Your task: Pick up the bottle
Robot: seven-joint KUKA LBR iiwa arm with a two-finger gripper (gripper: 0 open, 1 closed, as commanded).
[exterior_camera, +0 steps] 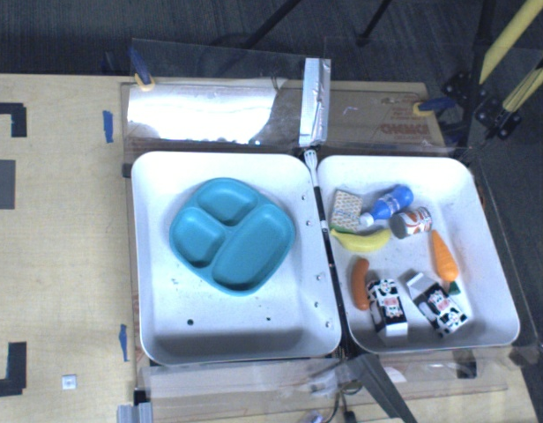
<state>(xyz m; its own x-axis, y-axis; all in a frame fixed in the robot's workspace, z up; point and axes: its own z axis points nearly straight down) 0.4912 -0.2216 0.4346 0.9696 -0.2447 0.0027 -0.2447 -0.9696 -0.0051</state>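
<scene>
A small blue bottle (387, 206) with a white cap lies on its side in the upper middle of the right bin (483, 236). Its cap points left, toward a yellow banana (360, 240) just below it. A tin can (411, 224) with a grey lid lies against the bottle's lower right side.
The right bin also holds a checked cracker-like block (345, 207), two orange carrots (444, 258) (360, 285) and two black-and-white cow-patterned cartons (388, 305) (444, 307). In the left bin (157, 307) lies a blue divided plate (233, 234).
</scene>
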